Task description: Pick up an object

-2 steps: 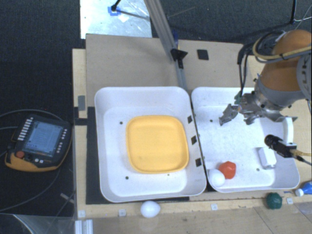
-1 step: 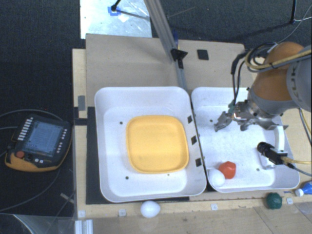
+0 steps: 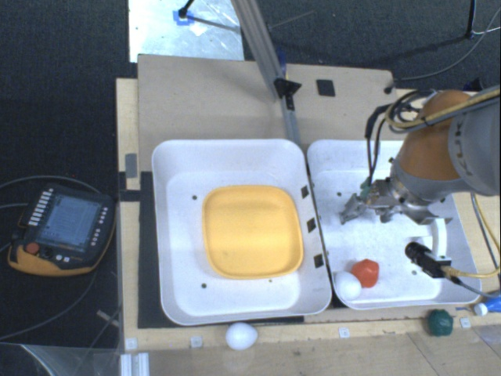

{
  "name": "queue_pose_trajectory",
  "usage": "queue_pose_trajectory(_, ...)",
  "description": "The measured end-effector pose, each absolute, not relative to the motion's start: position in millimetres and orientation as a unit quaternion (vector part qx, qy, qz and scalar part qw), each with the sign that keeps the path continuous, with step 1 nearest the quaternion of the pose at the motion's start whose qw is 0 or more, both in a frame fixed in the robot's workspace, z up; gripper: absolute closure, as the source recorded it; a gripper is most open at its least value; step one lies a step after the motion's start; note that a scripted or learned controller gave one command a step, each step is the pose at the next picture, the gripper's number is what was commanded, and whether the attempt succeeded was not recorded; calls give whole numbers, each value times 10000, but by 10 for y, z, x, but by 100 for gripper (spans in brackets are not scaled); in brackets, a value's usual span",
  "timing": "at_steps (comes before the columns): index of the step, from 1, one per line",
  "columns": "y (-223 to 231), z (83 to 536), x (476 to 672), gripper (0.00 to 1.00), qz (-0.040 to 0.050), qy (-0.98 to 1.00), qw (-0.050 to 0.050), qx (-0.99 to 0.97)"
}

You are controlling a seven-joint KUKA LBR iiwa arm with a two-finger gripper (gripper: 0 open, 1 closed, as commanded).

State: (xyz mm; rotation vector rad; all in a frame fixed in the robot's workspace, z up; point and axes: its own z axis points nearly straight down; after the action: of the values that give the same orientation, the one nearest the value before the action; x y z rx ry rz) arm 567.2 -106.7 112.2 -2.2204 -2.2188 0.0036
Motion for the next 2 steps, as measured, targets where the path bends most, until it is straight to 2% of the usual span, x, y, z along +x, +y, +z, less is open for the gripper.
queue_pose_trajectory(1,-1065,1248,5687,100,-6,-7071,-5,-7071)
queue_pose_trajectory(2,-1104,1771,5604,100,-16,-7070,-20,-7072)
